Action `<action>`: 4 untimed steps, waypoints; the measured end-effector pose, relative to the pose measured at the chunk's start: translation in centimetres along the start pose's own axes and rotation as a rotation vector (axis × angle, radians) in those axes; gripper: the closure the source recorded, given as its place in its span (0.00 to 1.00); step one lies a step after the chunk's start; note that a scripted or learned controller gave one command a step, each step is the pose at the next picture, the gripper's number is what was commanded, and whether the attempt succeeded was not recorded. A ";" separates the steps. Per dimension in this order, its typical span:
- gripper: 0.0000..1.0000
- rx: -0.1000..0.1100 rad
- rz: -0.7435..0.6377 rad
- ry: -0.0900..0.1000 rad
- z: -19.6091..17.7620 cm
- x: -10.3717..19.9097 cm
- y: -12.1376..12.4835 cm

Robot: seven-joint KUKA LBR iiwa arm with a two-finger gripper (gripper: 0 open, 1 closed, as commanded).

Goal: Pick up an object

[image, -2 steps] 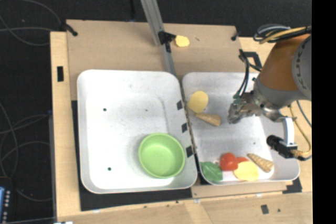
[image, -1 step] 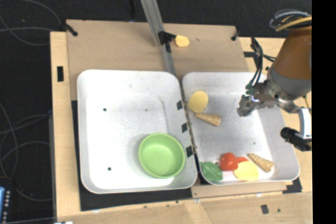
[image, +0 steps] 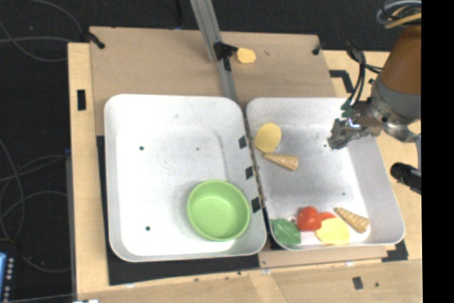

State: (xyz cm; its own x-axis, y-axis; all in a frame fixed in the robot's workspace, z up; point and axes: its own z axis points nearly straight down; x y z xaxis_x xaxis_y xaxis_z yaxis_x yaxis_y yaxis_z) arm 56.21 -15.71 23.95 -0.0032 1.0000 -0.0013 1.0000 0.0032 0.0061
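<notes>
My gripper (image: 339,135) hangs over the right bin (image: 312,181) near its upper right side, with nothing visible between its fingers. Below and left of it lie a round yellow piece (image: 268,136) and a tan cone (image: 282,161) close to the bin's left wall. Along the front edge of that bin sit a green piece (image: 285,230), a red piece (image: 309,218), a yellow piece (image: 333,231) and a second tan cone (image: 352,218). A green bowl (image: 218,209) rests in the left bin (image: 142,174), at its front right.
A grey metal pole (image: 202,7) rises from the bench behind the bins. A small yellow object (image: 246,55) lies on the bench beside the pole's base. Black cables trail on the dark floor at left.
</notes>
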 end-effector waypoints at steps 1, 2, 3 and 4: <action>1.00 0.005 -0.004 0.003 -0.3 5.9 -1.5; 1.00 0.006 -0.004 0.002 0.7 11.3 -1.9; 1.00 0.003 -0.005 0.003 -0.6 16.3 -2.7; 1.00 0.005 -0.005 0.003 -0.1 21.2 -2.7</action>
